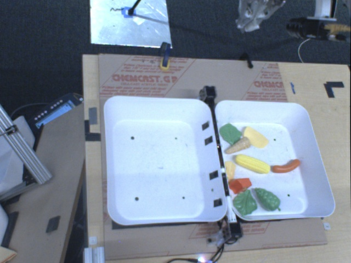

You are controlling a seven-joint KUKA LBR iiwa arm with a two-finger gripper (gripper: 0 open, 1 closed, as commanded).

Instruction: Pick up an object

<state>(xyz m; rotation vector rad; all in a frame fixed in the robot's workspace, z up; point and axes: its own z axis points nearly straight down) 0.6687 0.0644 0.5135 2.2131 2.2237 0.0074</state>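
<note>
All objects lie in the right bin (315, 163), grouped toward its left wall. At the far end a green leaf-shaped piece (230, 132) sits beside a pale yellow piece (255, 137), with a tan cone (238, 144) lying across between them. At mid-bin a yellow corn cob (252, 163) lies flat, and an orange-red sausage (286, 166) lies to its right. Nearer, a red-orange block (240, 184) rests against what appears to be a small yellow piece (230, 170). Two dark green leafy pieces (256, 200) lie nearest.
</note>
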